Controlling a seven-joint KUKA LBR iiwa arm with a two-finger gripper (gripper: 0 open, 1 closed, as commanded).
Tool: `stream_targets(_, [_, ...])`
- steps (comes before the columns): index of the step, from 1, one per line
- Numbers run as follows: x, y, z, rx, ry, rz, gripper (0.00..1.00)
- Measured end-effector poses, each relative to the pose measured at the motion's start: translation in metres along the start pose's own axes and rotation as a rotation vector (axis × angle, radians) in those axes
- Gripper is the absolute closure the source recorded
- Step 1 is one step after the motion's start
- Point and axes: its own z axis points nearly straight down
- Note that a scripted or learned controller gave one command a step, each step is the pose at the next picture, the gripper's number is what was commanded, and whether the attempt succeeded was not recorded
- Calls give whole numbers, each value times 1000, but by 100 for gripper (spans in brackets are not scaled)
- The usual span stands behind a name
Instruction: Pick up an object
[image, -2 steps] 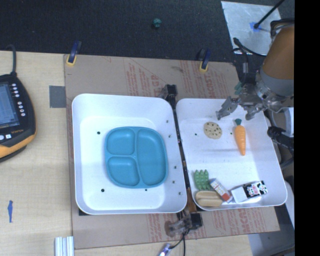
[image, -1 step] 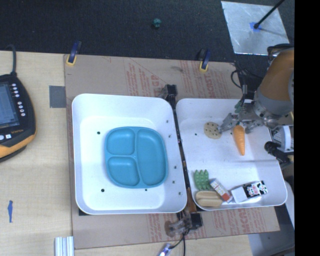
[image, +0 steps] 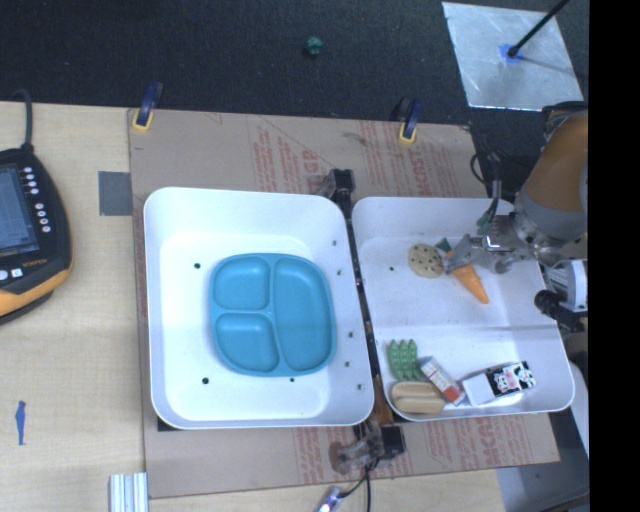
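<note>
Front edge of right bin (image: 560, 405) holds a row of small items: green studded block (image: 402, 355), tan bread-roll-shaped piece (image: 417, 397) just below it, red-and-white stick-shaped packet (image: 441, 381) leaning between them, and a white carton with black cow print (image: 505, 383) further right, touching the packet's end. All sit close, some touching.

Mid bin: chocolate-chip cookie (image: 425, 260), flat on the floor, just left of the gripper (image: 468, 256). Orange carrot (image: 470, 281) lies tilted, thick end up-left right under the gripper tips, pointed end down-right. Gripper reaches in from the right, low over the bin, tips at the carrot's thick end. Can't tell how wide the pincer is or whether it has hold of anything; dark metal parts blur together there. Cookie and carrot near each other, touching unclear.

Arm (image: 555, 190): grey body with orange band, over the bin's right rim.

Left bin (image: 160, 300): blue three-compartment plate (image: 271, 313) lying flat near the centre, compartments bare. Bins side by side, rims touching.

Bench: cardboard sheet (image: 250, 150) under both bins, held by clamps (image: 147, 105) at the far edge. Teach pendant (image: 25, 230) with orange trim at far left.
</note>
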Motion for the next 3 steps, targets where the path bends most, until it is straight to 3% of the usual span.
stream_targets(1, [-1,0,-11,1,-1,-2,100])
stream_targets(2, [79,-8,0,0,1,-1,100])
stream_targets(3, [165,4,-101,-4,3,0,100])
